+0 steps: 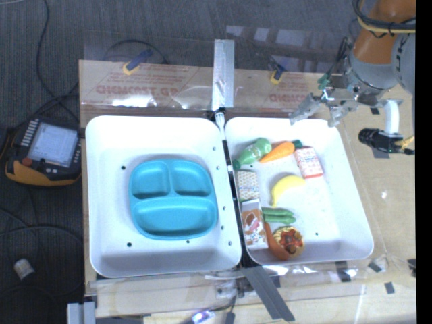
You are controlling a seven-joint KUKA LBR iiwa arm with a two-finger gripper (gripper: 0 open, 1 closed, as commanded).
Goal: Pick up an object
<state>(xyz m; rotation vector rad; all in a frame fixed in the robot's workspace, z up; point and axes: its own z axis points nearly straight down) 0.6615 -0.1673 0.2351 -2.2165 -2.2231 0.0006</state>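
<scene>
The gripper (322, 108) hangs over the far right corner of the right bin (351, 181), with nothing between its fingers; they look spread, 1 pointing left and 1 down, though from here that is a guess.

Every candidate lies in that bin: a smooth yellow banana (288, 186) near the middle, a tapered orange carrot (277, 152) touching a glossy green pepper (251, 151), a small red-and-white carton (308, 162) just beside the carrot, a green pod (278, 215), a knobbly red piece (286, 241) and 2 flat printed packets (249, 204) along the left wall.

The trouble I expect is crowding. The carrot and pepper touch, so closing there could nudge 1 away or catch both. The hard, rounded plastic could squirt from a pinch. The flat packets hug the wall and give little edge.

The left bin (108, 181) holds a 3-compartment blue tray (173, 198).
</scene>
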